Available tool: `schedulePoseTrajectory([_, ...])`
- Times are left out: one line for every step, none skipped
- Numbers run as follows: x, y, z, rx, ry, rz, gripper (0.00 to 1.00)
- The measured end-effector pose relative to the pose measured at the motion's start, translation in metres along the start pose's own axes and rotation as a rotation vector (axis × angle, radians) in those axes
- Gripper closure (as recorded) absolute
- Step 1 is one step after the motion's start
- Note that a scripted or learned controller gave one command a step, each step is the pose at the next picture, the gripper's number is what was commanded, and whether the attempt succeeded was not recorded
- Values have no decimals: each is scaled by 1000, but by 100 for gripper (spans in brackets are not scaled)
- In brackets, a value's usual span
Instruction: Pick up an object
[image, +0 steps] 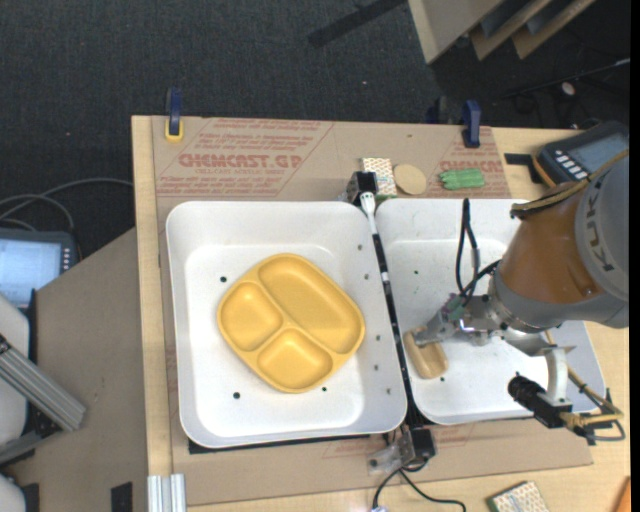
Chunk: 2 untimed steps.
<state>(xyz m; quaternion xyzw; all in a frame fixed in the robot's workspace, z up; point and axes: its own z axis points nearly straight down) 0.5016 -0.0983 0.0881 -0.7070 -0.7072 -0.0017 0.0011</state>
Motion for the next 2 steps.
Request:
schedulePoseTrajectory([3, 5, -15, -17, 3, -1, 100])
schedulePoseTrajectory([98, 55, -102, -12, -1, -12, 100])
